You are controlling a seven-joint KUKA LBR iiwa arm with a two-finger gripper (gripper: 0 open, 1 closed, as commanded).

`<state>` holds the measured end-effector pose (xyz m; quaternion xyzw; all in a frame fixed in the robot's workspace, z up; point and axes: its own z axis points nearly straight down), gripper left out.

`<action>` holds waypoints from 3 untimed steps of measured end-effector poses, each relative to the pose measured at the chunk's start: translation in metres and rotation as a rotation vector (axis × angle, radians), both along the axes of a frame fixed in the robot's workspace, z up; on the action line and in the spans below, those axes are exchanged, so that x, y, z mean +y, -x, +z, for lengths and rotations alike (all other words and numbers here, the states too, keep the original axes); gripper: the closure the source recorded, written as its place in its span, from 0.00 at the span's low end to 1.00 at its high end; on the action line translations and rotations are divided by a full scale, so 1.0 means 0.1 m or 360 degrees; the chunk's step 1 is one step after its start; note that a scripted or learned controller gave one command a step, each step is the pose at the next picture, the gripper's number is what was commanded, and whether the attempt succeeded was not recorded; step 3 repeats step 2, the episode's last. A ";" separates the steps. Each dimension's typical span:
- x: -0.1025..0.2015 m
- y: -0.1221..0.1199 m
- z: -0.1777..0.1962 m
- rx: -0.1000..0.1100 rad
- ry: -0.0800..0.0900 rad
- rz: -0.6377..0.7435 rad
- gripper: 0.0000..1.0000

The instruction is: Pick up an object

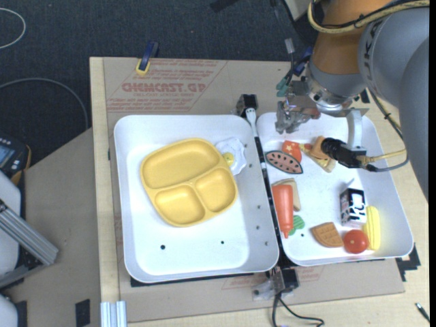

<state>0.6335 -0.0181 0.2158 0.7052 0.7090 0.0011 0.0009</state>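
My gripper (289, 125) hangs over the back left corner of the right bin (398, 203), open, with nothing between its fingers. Just below it lie a small red strawberry piece (291, 147) and a dark oval slice (283, 161). To their right rests a brown toy with a black end (325, 150). Nearer the front are an orange carrot (283, 206) under a slice of bread (287, 184), a black-and-white carton (352, 205), a yellow banana (372, 227), a red tomato (355, 241) and a brown cookie (327, 234).
The left bin (129, 182) holds a yellow divided plate (187, 181) and a fried-egg toy (230, 154) at its back right. A black rim divides the two bins (262, 182). The grey arm (402, 39) reaches over the right bin's far side.
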 end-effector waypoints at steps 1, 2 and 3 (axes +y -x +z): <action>-0.02 -0.02 0.04 -0.0001 0.0003 -0.0006 1.00; 0.03 -0.10 0.20 -0.0004 0.0001 -0.0006 1.00; 0.03 -0.10 0.20 -0.0004 0.0001 -0.0006 1.00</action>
